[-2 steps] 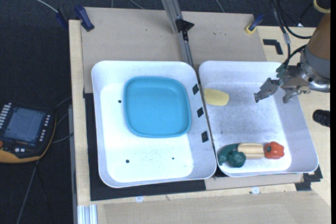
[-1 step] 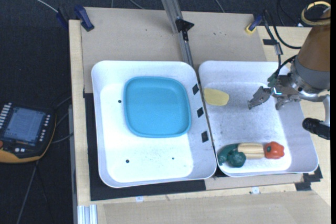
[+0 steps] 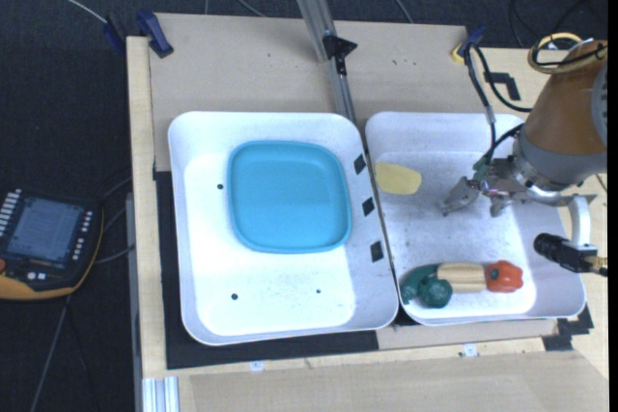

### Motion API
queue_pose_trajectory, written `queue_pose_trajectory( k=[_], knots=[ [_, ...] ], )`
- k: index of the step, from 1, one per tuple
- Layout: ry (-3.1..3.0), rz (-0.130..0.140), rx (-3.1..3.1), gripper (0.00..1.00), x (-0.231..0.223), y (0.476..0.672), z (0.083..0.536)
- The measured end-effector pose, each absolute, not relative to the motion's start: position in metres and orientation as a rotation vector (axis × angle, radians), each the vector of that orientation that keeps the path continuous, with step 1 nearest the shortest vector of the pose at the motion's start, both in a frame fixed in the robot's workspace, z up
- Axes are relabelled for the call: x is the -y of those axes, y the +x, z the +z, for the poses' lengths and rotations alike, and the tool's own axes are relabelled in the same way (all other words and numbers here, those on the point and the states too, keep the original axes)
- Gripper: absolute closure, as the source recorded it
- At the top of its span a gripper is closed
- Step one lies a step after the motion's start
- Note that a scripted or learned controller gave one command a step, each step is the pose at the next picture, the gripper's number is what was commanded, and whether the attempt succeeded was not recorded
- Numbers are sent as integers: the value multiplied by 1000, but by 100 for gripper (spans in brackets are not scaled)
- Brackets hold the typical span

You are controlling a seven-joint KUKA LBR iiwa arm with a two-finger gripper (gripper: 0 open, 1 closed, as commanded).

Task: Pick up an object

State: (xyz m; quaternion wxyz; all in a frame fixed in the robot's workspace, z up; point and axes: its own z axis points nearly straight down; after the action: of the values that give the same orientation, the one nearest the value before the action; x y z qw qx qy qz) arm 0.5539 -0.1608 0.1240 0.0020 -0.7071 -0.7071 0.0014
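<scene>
Toys along the near rim wait while the arm hangs over the right bin.

Green (image 3: 426, 288), tan (image 3: 462, 277) and red (image 3: 503, 277) pieces lie in a row against the right bin's (image 3: 425, 227) near wall, the yellow piece (image 3: 398, 178) well apart by its left wall. The gripper (image 3: 475, 195) hangs spread and empty above bare floor between them, likely poised to descend. A blue plate (image 3: 290, 196) occupies the left bin (image 3: 203, 207).

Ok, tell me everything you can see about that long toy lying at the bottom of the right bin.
The long toy lies flat along the near wall of the right bin, stretched left to right. It has three parts in a row: a dark green rounded end on the left, a tan cylindrical middle, and a red-orange rounded end on the right. It looks like smooth plastic or wood. It rests on the bin floor, apart from the gripper above it.
</scene>
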Motion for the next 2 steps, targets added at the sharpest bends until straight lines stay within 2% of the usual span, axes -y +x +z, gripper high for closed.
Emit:
queue_pose_trajectory(
  k=[1,2],
  knots=[
    [-2222,-2,2223,100,161,556,137],
    [-2223,-5,2226,100,155,557,198]
  ],
)
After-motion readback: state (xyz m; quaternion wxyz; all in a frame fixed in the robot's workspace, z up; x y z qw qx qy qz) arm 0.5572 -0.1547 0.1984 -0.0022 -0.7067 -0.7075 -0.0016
